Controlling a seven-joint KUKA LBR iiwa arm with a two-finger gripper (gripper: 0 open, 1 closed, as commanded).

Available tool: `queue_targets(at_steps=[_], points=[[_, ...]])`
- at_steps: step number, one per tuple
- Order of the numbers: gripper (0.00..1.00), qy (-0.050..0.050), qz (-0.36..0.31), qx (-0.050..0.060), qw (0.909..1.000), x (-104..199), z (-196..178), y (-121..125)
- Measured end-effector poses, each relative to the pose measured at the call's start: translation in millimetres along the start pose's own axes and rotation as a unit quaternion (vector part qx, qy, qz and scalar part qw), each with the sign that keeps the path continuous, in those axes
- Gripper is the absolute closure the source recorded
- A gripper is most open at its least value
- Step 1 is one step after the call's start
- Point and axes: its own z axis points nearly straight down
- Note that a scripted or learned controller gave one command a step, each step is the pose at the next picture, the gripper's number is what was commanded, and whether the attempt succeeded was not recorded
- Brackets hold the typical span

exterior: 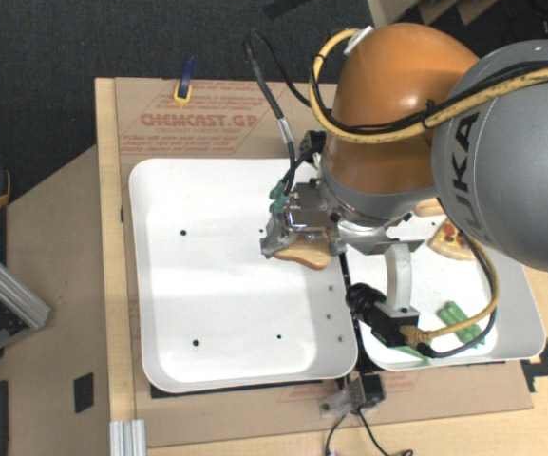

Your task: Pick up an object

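Observation:
My gripper [291, 238] hangs over the right edge of the left white bin [160, 255], under the arm's big orange band. A flat tan piece [310, 256], shaped like a slice of bread, sits right at the gripper's tip and touches it. Whether that piece is gripped or just lying under the tip is hidden by the wrist. In the right bin [520, 321] lie a green block [460, 320] and a tan and red item [447, 241], both partly covered by the arm.
The arm's grey body covers most of the right bin. Cables and a black connector [373, 313] hang over the divide between the bins. A blue clip [185, 80] sits on the cardboard sheet [198, 117] behind the bins.

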Motion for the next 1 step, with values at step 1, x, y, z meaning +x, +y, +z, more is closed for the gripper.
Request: queue_targets(at_steps=[1], points=[[1.00, 0.000, 0.000, 0.000, 1.0000, 0.5, -9.9, 0.4]])
